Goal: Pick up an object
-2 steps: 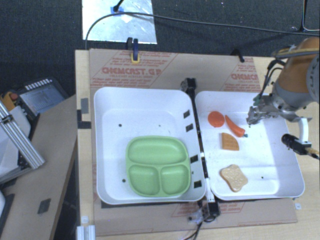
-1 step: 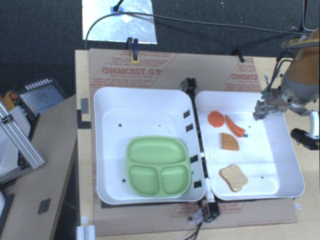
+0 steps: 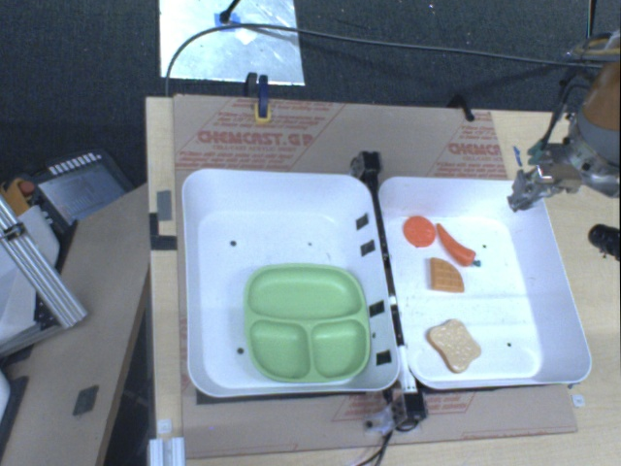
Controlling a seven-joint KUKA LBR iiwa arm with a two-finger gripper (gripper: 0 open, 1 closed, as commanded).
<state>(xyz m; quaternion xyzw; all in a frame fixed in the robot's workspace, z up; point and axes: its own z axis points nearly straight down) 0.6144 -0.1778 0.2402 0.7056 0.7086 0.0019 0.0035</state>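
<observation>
— What are the two bins point(image 3: 281, 202) made of?

— White plastic by the look, smooth with a soft sheen. The green plate point(image 3: 307, 320) is plastic too, more matt.

— And underneath?

— Brown cardboard point(image 3: 291, 134) with red print, dull and papery (a shiny foil-like sheet point(image 3: 233, 27) lies beyond it). The surface point(image 3: 107, 289) looks like pale wood, matt.

— The food pieces?

— The orange disc point(image 3: 419, 230) and the carrot point(image 3: 456, 245) look smooth; the bread slice point(image 3: 454, 345) looks rougher, speckled.

— The end effector point(image 3: 529, 187)?

— Grey metal, slightly glossy.

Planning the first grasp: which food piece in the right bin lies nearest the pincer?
The orange-red carrot-like stick, lying slanted beside the round red slice; its upper end reaches closest to the pincer at the bin's top right corner.
</observation>
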